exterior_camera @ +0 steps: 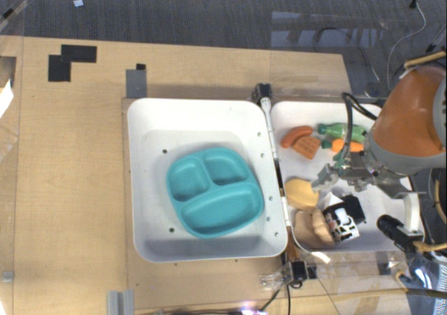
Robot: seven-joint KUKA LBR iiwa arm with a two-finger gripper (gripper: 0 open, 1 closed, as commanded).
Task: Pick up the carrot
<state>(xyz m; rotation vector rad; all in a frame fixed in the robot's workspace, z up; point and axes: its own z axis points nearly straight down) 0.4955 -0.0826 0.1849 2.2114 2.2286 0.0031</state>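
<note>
**Approach step: end effector low over the right bin, carrot not yet held**

You're at the reach-in. The grey arm with the orange band [412,114] comes in from the right, and its end effector [343,172] hangs over the middle of the right-hand shallow white bin [370,240]. Whether it is open or closed, you cannot tell; wrist hardware hides that.

The small orange plastic carrot [347,145] lies near the bin's far wall, just beside the wrist and partly tucked under it. By my reading nothing is gripped.

Next move, as I judge it: shift toward the far wall, line up along the carrot, then descend.

Crowding to watch:
- green plastic vegetable [340,130], touching or nearly touching the carrot
- reddish sausage-and-waffle piece [302,142], near
- pale yellow rounded toy [302,193] and tan bread-like lump [312,226], toward the near side

The teal divided plate [213,191] sits in the left bin [150,244] on the counter [63,188], well apart.
</note>
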